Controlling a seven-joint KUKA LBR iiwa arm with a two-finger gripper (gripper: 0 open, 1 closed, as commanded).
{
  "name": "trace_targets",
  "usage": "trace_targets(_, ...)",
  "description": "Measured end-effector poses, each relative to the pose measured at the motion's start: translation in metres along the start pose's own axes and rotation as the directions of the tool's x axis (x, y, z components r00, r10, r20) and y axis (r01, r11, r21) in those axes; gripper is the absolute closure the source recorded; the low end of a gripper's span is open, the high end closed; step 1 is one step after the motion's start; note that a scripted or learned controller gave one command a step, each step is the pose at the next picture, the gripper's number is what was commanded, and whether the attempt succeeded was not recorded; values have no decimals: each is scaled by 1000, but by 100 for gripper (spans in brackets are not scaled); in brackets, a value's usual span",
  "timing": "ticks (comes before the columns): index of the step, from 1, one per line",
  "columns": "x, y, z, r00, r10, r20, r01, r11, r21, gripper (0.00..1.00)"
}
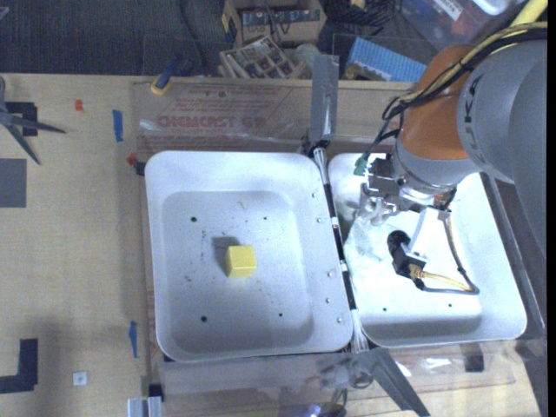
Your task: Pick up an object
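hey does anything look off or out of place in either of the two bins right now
Nothing stands out. A yellow block sits flat in the left bin, turned slightly askew. The gripper hangs over the right bin, away from the block. Small dark specks dot the left bin's floor.

Bench (69, 259): you see pale wood with blue tape marks.
On it: your two white bins, left bin (165, 233) touching right bin (499, 311).
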State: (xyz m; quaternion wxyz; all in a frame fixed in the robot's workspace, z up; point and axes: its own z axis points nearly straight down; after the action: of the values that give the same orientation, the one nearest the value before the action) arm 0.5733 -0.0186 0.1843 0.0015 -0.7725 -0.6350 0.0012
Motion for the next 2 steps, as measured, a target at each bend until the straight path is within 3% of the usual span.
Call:
trace_targets(1,0,1,-10,1000,0,0,0,1000,-2,100)
trace_targets(2,57,28,-64,894,449,-1,-449,894,-4,100)
